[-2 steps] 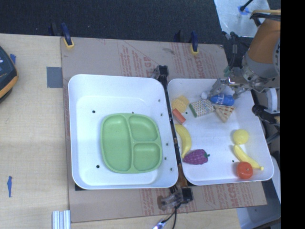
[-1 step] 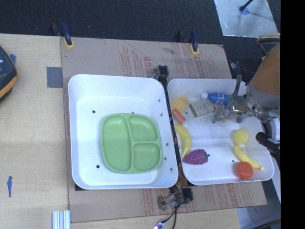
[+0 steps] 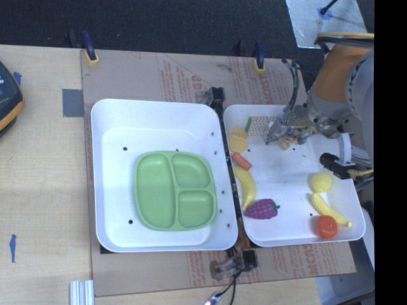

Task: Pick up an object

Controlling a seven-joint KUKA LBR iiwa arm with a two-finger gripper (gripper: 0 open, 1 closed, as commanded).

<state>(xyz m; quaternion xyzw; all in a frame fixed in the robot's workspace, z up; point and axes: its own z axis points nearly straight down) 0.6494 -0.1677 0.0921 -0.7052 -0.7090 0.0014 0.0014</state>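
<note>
Tray (image 3: 174,190), green, lies in left bin (image 3: 105,170); right bin (image 3: 280,230) holds toy fruit; tool (image 3: 283,134) state: cannot tell.

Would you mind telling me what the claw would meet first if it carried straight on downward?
Probably the small tan object beneath the claw, or the right bin floor there; depth is hard to judge.

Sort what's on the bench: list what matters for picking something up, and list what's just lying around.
For the job:
gripper over the right bin's far end
lemon
tomato
two bananas
grapes
carrot

Lying about:
green tray in the left bin
clamps on the cardboard
grey tape
</note>
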